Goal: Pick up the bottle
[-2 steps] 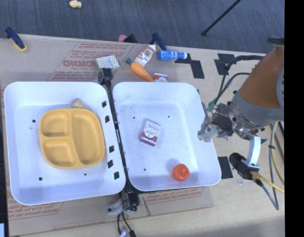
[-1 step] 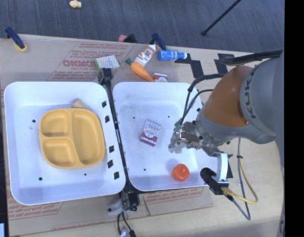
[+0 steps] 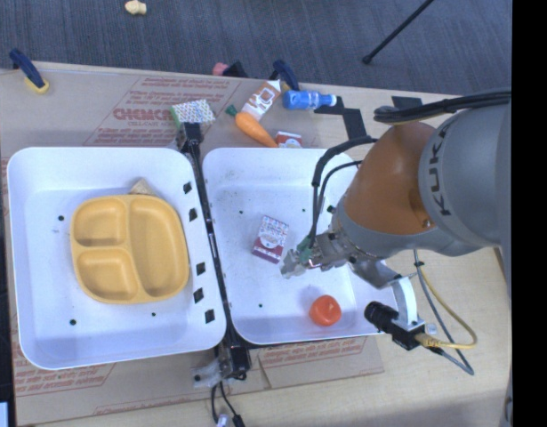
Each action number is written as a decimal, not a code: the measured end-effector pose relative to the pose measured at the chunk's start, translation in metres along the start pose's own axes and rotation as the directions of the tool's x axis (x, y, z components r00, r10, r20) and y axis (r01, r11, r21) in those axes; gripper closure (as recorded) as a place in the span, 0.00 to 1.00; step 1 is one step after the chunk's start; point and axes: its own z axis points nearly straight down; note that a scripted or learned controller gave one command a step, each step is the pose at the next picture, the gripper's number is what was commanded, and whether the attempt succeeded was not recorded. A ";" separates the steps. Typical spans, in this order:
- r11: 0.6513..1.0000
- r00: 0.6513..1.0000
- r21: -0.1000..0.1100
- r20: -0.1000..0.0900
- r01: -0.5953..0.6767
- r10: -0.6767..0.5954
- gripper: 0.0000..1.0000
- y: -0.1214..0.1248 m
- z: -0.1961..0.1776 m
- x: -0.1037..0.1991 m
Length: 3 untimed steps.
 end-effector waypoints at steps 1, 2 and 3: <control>0.954 0.954 0.002 -0.001 -0.300 0.300 1.00 -0.008 0.030 -0.036; 0.993 0.993 -0.003 0.003 0.120 -0.120 1.00 -0.006 -0.024 -0.032; 0.997 0.997 0.001 0.000 0.074 -0.074 1.00 -0.001 0.029 0.000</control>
